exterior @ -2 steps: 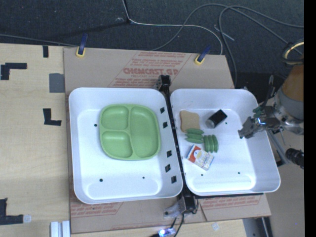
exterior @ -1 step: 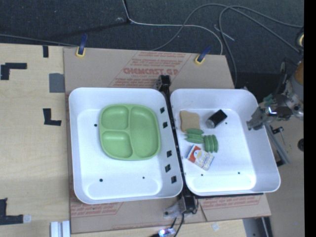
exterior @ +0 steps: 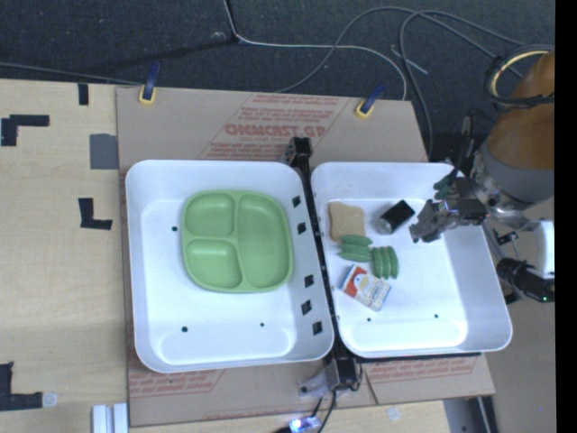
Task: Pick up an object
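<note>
Claw [exterior: 425,230] over the right bin [exterior: 469,287], just right of the black block [exterior: 397,215]; grip state can't tell. Approach step, nothing lifted. Sponge [exterior: 345,220], green toy [exterior: 371,253], packet [exterior: 365,288] lie left of block. Next: descend onto block and close.

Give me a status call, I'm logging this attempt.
Tool over right bin, nothing seen in it. Black object just beside it; sponge, green pieces, packet clustered nearby. Green tray in left bin.
</note>
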`<state>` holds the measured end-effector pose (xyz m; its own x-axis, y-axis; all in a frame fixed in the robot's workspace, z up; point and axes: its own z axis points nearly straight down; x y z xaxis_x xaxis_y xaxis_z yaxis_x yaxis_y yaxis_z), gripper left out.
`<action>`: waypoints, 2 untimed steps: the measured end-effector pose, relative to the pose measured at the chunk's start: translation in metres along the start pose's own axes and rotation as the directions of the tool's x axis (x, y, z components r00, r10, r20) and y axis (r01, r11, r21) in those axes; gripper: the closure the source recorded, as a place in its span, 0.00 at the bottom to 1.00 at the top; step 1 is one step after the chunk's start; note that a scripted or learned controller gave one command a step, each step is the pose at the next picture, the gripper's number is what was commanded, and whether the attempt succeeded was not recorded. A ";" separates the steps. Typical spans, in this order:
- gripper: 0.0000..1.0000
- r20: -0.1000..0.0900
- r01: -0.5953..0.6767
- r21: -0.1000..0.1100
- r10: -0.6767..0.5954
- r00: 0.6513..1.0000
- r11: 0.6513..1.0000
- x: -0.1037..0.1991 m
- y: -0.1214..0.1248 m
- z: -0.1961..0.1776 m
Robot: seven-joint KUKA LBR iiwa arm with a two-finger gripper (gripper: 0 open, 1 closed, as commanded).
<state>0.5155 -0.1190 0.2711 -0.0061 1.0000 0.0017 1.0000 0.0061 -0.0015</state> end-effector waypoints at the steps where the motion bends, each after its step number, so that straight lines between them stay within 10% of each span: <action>1: 1.00 0.001 -0.001 0.001 0.001 1.000 1.000 0.049 0.009 0.015; 2: 1.00 0.000 -0.001 0.002 0.001 1.000 1.000 0.102 0.005 0.034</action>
<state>0.5201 -0.0174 0.2369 -0.0053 1.0000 0.0015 1.0000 0.0053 -0.0034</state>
